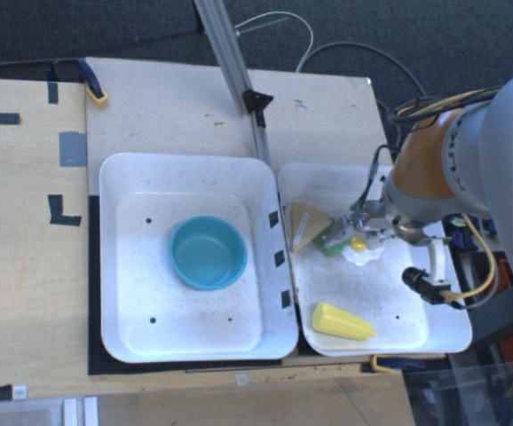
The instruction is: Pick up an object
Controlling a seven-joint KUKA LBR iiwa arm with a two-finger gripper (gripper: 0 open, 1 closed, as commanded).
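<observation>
Gripper sat low in the right bin, grip unreadable (cone at six o'clock).

Single fixed camera above bench, looking down at slant. Far bench edge toward frame top, near edge toward bottom. Moderate distance: both bins fit whole, left bin near centre, right bin toward right. Arm enters from right edge. Dark floor visible beyond far bench edge, along top.
</observation>
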